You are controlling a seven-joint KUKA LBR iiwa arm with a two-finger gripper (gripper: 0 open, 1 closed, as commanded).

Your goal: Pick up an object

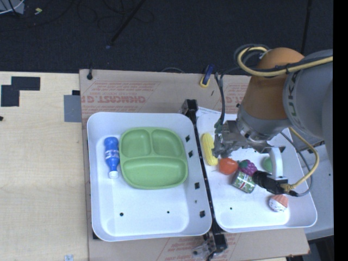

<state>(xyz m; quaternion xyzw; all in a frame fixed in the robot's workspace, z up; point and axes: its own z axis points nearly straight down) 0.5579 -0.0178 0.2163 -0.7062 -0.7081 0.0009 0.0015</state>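
My gripper (219,150) hangs low in the right bin (261,222), at its left side. It stands right beside a yellow corn-like piece (207,147) and just above an orange-red toy (228,166). Nothing shows between its tips. To the right of the orange-red toy lie a purple grape bunch (248,166) and a small green can (244,182). A white and orange ball-like toy (278,203) rests near the bin's front right. A green piece (267,162) and a white piece (277,162) sit partly behind the arm.
The left bin (141,216) holds a green divided plate (153,157) and a blue bottle (111,155) lying to its left. The arm's grey and orange body (272,91) covers the right bin's back part. A black divider (198,167) runs between the bins.
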